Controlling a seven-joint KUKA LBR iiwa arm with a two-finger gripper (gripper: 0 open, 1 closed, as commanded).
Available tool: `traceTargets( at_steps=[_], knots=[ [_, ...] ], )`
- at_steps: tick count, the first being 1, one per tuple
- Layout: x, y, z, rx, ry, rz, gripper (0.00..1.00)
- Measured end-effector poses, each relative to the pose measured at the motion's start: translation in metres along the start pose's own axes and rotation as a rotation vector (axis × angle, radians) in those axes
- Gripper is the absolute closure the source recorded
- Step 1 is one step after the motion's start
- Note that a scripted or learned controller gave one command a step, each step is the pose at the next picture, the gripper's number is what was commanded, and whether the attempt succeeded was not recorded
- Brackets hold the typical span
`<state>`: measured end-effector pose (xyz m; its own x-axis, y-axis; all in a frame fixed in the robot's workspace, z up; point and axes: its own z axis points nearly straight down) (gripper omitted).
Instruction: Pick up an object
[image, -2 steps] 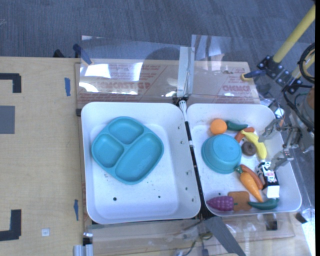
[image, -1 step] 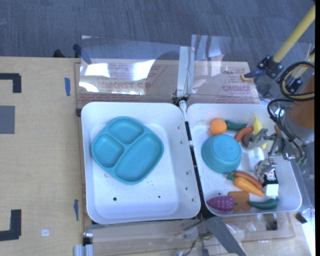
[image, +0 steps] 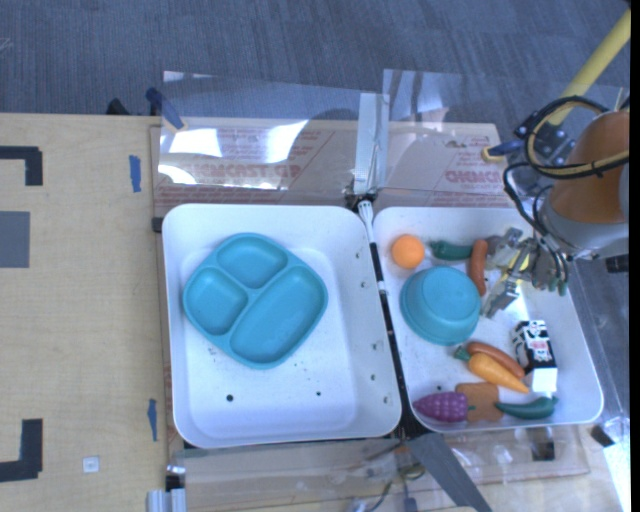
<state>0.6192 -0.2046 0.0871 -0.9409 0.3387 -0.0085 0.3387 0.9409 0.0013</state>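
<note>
Divided plate (image: 256, 297) in left bin (image: 200, 400), toward its far-left corner. In right bin (image: 585, 385): bowl (image: 441, 304) near left wall, ball (image: 407, 251) behind it, carrot (image: 497, 366) toward near edge, grape bunch (image: 441, 406) at near-left corner, carton (image: 537, 352) by right wall.

A pale wooden worktop (image: 80, 300) is seen on the left, marked with black angular shapes and short strips of blue tape (image: 134, 172). Dark grey-blue flooring (image: 300, 40) is visible along the top. Clear plastic sheets (image: 260, 130) are stood behind the bins, and bright glare is reflected from them.
</note>
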Motion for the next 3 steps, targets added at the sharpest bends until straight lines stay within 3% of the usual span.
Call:
traceTargets(
  at_steps=[1,2,3],
  knots=[
    [-0.004,0.048,-0.001,0.019,0.001,0.116,0.00],
    [-0.008,0.052,-0.014,0.012,-0.016,0.116,1.00],
    [0.012,0.123,-0.102,-0.004,-0.003,0.181,1.00]
  ],
)
